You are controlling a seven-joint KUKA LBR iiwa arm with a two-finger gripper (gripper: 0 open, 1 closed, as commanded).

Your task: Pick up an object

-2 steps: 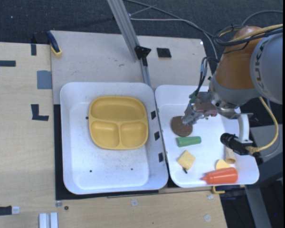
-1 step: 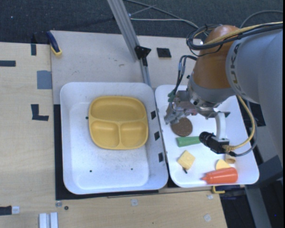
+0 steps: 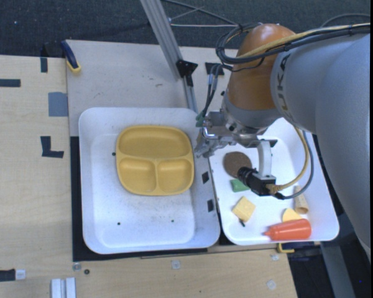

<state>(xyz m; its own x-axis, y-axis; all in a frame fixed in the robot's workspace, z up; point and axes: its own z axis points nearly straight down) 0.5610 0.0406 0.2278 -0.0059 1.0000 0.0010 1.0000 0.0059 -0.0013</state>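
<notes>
My gripper [image 3: 206,143] hangs low over the ridge between the two bins, at the right bin's back left corner, under the orange-banded wrist. Just to its right in the right bin [image 3: 328,219] lies a brown round disc [image 3: 236,161]. In front of the disc is a small green piece [image 3: 237,185], and nearer the front a yellow wedge [image 3: 243,209]. An orange carrot-like piece [image 3: 289,230] lies at the front rim, with a small yellow piece [image 3: 290,215] and a tan cylinder [image 3: 301,203] behind it. Nothing shows between the fingers.
A yellow divided plate [image 3: 155,160] lies in the back half of the left bin [image 3: 88,166]. A slanted metal pole [image 3: 165,36] rises behind the bins. A blue and yellow clamp [image 3: 70,56] sits at the bench's back left.
</notes>
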